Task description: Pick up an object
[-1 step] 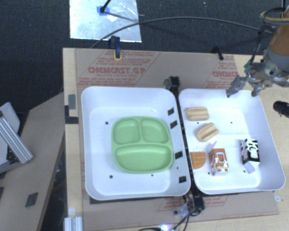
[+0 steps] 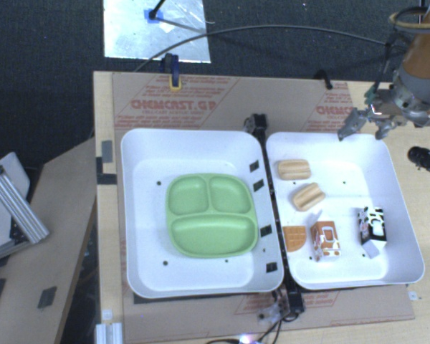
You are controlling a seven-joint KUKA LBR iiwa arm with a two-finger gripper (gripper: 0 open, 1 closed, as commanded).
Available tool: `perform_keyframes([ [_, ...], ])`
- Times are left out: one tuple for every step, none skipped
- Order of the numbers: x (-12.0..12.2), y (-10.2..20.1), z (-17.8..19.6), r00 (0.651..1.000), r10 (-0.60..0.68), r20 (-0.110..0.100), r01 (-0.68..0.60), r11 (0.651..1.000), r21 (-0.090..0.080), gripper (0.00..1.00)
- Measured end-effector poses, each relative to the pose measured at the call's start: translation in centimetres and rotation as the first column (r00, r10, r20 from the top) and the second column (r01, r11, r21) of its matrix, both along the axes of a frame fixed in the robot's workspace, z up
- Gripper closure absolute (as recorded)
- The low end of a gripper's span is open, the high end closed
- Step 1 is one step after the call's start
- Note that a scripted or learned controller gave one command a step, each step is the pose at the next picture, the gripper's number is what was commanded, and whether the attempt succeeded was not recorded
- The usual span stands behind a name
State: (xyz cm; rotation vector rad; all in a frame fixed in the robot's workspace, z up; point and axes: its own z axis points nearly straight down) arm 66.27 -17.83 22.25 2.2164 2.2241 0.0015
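- Left bin: green divided plate, not a blocking item.
- Right bin: two bread rolls, waffle, orange carton, black-and-white carton.
- Risk: closely grouped waffle and orange carton; probable glancing contact, failed grasp.
- Gripper: above right bin's far rim, fingers spread, holding nothing.

Pincer above right bin, green plate

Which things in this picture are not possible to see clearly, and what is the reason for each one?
- Arm, camera view: cut off by the right edge.
- Gripper: too small and blurred to judge.
- Print on the orange carton and the black-and-white carton: too small to read.
- Bench corner below the right bin: partly cut off by the frame.
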Motion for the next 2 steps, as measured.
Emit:
perform_keyframes([
  [0.2,-0.2,-6.2,1.0,-0.001,-0.003,0.001,1.0,0.0,0.0],
  [-0.5,0.0,-10.6,1.0,-0.002,-0.003,0.002,1.0,0.0,0.0],
])
